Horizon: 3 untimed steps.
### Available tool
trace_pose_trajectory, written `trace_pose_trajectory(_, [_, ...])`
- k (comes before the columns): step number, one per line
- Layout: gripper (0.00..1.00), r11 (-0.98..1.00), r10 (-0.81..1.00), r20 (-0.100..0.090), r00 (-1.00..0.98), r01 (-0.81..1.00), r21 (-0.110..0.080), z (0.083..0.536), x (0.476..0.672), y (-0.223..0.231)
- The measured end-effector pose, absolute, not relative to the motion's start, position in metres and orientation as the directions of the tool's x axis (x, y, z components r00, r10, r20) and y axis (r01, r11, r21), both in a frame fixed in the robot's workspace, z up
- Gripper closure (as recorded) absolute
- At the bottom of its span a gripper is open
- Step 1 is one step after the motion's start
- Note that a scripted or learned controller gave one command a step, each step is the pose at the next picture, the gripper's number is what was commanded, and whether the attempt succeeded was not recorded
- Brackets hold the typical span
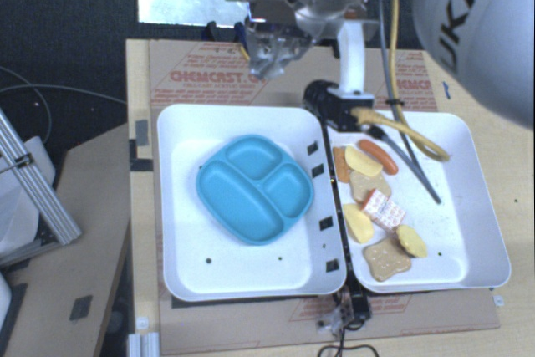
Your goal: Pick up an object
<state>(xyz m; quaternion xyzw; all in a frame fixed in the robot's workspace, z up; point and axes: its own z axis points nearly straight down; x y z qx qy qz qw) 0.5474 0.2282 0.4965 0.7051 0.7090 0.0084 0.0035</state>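
We see the gripper (269,63) hanging above the bench's far edge; whether it is clenched we cannot tell. The food pieces (374,209) (the things to pick) lie well below and right of it, the blue divided plate (253,189) directly below.

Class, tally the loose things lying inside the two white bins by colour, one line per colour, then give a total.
Blue: 1, the divided plate
Yellow: 4 food pieces
Orange-red: 1 sausage
Tan: 2 crackers
Red and white: 1 wrapped piece
Total: 9
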Motion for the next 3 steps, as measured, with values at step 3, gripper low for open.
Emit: trace_pose_trajectory(3, [1.0, 0.011, 1.0, 0.003, -0.011, 1.0, 0.006, 0.451, 0.509, 0.182])
